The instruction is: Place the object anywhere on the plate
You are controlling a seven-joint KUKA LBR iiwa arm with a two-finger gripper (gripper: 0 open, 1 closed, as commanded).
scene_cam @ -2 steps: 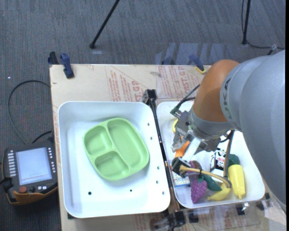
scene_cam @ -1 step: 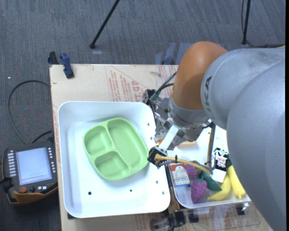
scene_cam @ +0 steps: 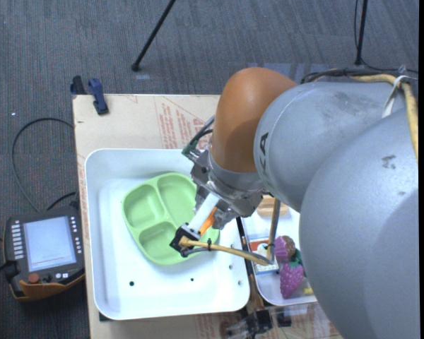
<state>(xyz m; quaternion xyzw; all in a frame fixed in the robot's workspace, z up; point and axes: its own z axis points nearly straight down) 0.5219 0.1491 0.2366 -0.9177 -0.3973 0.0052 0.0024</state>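
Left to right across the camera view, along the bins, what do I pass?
Teach pendant → left bin wall → green plate → purple grapes.

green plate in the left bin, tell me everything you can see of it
The green plate is pale green and glossy like plastic, with rounded corners and raised ridges that split it into three compartments. It lies flat on the floor of the left bin, toward the bin's right side. The end effector hangs over its right edge and hides that part; whether they touch cannot be told.
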